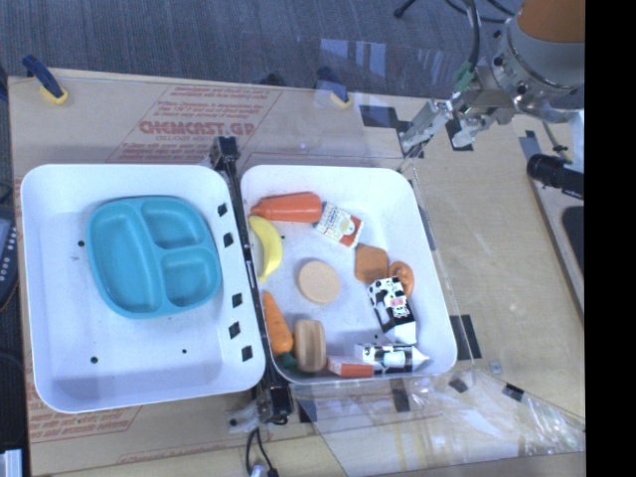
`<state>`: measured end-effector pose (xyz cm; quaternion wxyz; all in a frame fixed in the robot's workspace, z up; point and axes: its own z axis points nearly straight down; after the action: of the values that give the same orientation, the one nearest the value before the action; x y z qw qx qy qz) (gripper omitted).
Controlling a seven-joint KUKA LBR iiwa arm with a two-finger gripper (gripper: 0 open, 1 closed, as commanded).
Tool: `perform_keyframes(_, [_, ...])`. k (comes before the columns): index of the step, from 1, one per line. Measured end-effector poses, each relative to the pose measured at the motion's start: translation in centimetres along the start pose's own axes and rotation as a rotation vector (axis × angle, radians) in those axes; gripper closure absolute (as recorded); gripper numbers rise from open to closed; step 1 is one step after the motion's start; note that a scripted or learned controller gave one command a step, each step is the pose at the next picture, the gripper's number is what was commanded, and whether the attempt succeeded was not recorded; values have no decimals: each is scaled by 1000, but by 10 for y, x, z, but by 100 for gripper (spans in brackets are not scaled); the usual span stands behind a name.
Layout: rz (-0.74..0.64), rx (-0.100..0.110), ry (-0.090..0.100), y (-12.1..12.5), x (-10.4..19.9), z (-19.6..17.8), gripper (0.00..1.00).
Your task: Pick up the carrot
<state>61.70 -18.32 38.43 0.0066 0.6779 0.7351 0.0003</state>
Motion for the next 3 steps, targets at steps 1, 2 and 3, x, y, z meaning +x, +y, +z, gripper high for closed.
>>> perform_keyframes(1, [327, 18, 5, 39, -11, 27, 0])
perform_keyframes(2, [279, 16, 6, 39, -21, 3, 0])
perform_keyframes(3, [395, 15, 6, 38, -21, -50, 0])
